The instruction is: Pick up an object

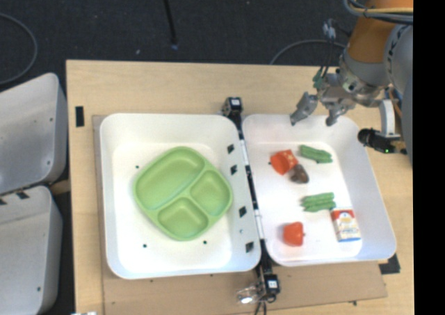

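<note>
Above the right bin's (pixel 368 188) far edge, spread fingers (pixel 302 111) hold nothing

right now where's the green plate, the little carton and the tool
green plate (pixel 182 192): camera view, on its middle ridge
little carton (pixel 345 225): camera view, on its front face
tool (pixel 316 112): camera view, midway between its open fingertips

The arm (pixel 379 25) enters at about two o'clock: a rounded orange band on top, a grey metallic collar beneath it, grey casing to its right. Dark cables with a pale yellow strand loop at the orange part's eleven o'clock. Below sits a cluttered grey wrist block, ending in the pincer (pixel 316 113) with two grey fingers.
</note>
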Available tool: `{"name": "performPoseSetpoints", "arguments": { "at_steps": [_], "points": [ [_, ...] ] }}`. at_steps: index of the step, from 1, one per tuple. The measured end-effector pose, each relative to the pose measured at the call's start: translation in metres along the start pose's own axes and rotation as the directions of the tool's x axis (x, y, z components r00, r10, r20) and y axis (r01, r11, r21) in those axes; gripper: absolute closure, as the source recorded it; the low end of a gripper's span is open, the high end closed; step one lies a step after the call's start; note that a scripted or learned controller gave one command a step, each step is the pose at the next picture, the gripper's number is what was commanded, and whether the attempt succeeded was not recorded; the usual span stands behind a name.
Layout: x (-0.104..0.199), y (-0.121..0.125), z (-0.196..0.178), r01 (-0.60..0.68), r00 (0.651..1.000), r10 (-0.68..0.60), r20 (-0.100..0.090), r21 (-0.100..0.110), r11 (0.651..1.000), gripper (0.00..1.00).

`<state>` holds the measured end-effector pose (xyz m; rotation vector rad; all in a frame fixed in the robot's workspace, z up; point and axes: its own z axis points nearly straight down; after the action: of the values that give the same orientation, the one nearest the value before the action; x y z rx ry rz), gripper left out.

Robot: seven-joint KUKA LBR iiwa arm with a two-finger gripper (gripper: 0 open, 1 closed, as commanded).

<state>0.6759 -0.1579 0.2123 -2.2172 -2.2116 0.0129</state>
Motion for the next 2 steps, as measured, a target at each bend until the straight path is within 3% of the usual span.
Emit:
{"name": "performPoseSetpoints", "arguments": {
  "at_steps": [1,2],
  "points": [
    [0.0,0.003,-0.01,0.004,1.0,-0.003,0.002,-0.014,1.0,0.0],
    [0.008,0.002,0.048,0.006,1.0,-0.006,0.002,-0.01,1.0,0.0]
  ]
}}
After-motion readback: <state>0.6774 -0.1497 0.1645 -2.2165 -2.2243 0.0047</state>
